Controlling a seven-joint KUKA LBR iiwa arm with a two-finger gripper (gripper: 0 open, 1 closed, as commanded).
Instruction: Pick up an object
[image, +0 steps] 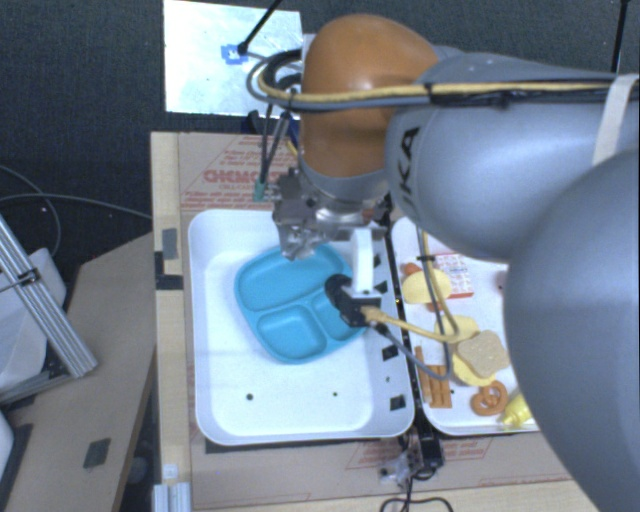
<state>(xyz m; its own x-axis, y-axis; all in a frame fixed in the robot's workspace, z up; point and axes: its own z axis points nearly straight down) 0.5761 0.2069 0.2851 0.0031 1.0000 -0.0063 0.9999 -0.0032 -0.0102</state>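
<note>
Start at the far left of the gripper (298, 243) and you see slanted aluminium rails (35, 300) beside the bench, then the cardboard sheet (225, 165) under the bins, printed in red letters that read roughly "CHEMO…" before the arm covers them. The left white bin (215, 400) is a shallow, smooth plastic tray with rounded corners, and in it, directly under the gripper and reaching down and to its right, lies the blue divided plate (290, 305): glossy plastic, rounded outline, split by raised ribs into one large compartment nearest the gripper and two smaller ones beyond it. The gripper hangs right over the plate's upper rim; whether it touches the rim is unclear, and you cannot tell from this angle whether it is parted or closed, since the metal wrist block hides that. Just right of the gripper a white bracket with a black fitting (345, 298) overlaps the plate's right edge. Further right, the right white bin (440, 425) holds a white card with red print too small to read (452, 275), a yellow banana-shaped toy (420, 288), a tan bread slice (483, 352), a brown pretzel (489, 400) and a yellow piece (515, 410). On the grey arm (500, 150) above, the letters "KA" (405, 165) show.
</note>
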